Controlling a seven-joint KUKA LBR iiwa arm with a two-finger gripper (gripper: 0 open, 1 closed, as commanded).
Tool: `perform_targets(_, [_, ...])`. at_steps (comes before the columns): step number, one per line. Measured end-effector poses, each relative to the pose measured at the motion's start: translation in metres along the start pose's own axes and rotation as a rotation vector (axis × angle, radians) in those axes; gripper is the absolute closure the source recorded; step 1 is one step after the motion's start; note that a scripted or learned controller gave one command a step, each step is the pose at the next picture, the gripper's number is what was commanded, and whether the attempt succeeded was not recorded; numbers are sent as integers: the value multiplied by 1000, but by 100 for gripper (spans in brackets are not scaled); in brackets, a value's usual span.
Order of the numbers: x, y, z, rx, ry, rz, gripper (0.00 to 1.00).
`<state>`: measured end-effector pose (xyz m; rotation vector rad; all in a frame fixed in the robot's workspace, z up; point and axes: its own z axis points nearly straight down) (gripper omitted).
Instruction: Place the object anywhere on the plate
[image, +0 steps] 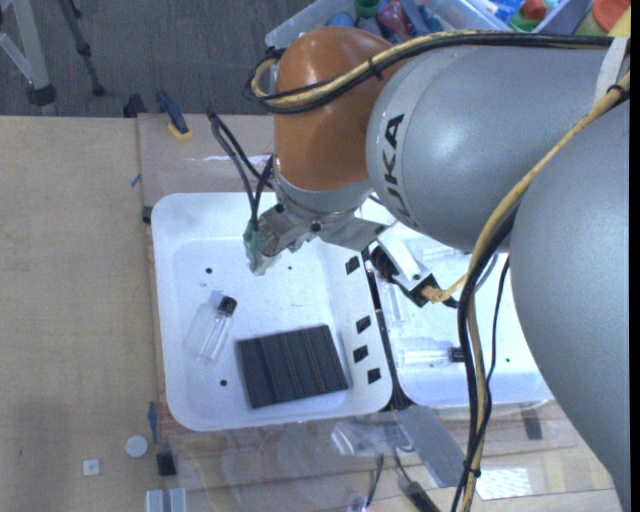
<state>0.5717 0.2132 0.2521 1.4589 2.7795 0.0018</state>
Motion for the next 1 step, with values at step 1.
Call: perform_targets(1, [35,-69,50,5,3,-102,100])
